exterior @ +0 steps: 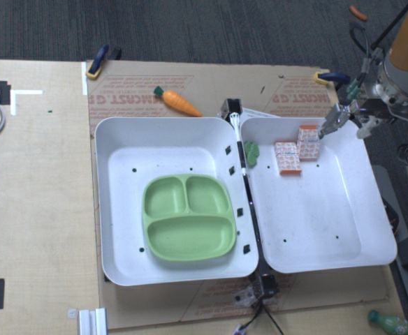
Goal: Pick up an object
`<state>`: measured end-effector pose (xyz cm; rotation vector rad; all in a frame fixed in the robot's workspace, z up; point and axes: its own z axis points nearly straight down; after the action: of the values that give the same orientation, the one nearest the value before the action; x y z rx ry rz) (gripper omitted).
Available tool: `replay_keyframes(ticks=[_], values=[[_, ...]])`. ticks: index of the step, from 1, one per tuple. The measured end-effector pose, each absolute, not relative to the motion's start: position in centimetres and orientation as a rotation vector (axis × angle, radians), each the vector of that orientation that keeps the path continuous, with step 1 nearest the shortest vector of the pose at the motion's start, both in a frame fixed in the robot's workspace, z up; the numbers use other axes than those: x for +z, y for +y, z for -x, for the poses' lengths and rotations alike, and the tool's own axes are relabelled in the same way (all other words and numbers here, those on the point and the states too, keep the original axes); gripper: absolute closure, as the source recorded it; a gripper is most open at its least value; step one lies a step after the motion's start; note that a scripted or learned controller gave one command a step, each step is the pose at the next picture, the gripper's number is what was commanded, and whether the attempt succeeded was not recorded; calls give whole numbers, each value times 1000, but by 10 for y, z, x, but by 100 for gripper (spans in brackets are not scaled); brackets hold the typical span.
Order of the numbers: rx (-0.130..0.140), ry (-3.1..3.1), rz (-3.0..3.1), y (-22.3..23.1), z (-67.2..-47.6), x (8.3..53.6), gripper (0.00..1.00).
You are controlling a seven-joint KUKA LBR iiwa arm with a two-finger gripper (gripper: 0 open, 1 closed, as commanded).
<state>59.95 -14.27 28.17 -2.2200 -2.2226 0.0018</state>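
Nearest, at the btm edge of the frame: a green bottle-like thing [389, 319] lower right, off the bins, and a dark clip [261, 286] btm centre where the two bins meet, prob. there to stop them sliding apart. Next up, left bin [100, 187] holds a green divided plate [188, 217], flat and roughly centred. Right bin [330, 250] is bare in its lower half; its things sit toward the upper left: a small green item [251, 152] against the left wall, then the lower packet [287, 158] and upper packet [308, 142], white w/ orange print, flat, just beside each other. Jaws hang over the right bin's upper right corner, tip just beside the upper packet; can't tell how wide they stand, nothing visibly in them. Upper packet is closest, so likely the pick target. Farther back, on the cardboard sheet [141, 89] under the bins, a toy carrot [178, 101] lies outside both bins. A blue-yellow clamp [97, 61] at the sheet's upper left corner prob. pins it to the tabletop [36, 187].
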Motion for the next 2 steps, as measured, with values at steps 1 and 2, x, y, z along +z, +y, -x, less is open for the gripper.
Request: replay_keyframes(ticks=[1, 2], values=[[2, -2167, 2274, -123, -624, 92, 0], [2, -2163, 2278, -124, -624, 102, 100]])
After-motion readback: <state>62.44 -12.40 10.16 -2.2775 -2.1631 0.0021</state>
